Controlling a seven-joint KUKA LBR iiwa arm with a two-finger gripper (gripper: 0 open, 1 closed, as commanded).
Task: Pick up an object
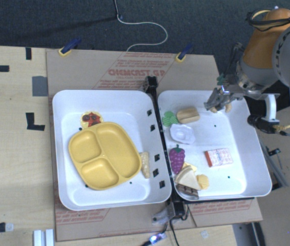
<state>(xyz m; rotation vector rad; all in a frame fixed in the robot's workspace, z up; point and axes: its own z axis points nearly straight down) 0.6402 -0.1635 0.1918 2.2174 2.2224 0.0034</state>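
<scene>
Though crowded by a wide, stiff yellow tray (104, 155) in the left bin (63, 137), judged easiest: the small, light, rigid tan block (188, 115) in the right bin (247, 163), gripped across its short sides; tool (218, 101) state unclear, hovering near.

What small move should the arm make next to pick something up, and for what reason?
Probably shift the gripper a little toward the bread-like block and lower over it. The gripper sits near the right bin's upper edge with nothing seen in it, and that block is the nearest item, apart from the green piece beside it.
</scene>
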